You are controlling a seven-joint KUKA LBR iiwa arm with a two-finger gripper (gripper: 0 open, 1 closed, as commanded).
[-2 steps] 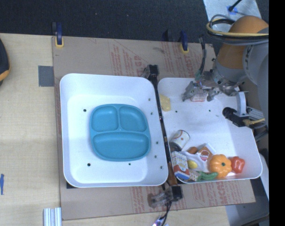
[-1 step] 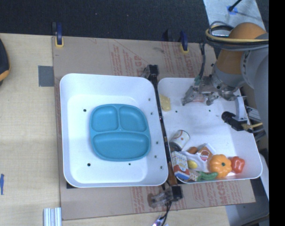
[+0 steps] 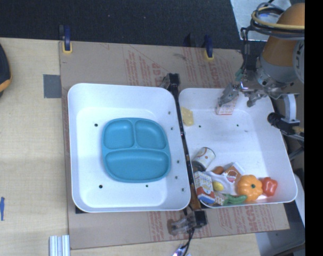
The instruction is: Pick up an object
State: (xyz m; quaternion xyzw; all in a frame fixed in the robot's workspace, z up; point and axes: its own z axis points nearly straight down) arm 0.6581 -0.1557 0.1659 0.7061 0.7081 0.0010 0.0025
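1. Gripper (image 3: 240, 92) sits over the right bin's (image 3: 276, 143) far end, fingers spread, gripping nothing I can see.
2. Small pinkish packet (image 3: 225, 109) lies just below the left fingertip, so that's probably the target.
3. Orange pumpkin (image 3: 249, 186), red pepper (image 3: 268, 185) and a cup (image 3: 204, 156) crowd that bin's near corner.
4. Left bin (image 3: 81, 143) holds a blue tray (image 3: 135, 149).

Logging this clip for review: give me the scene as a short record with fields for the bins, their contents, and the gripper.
left bin: holds a blue divided plate
right bin: holds a cluster of small items at the near edge, including an orange toy pumpkin and a red item
gripper: over the far part of the right bin
near gripper: small pale object; held or not cannot be told
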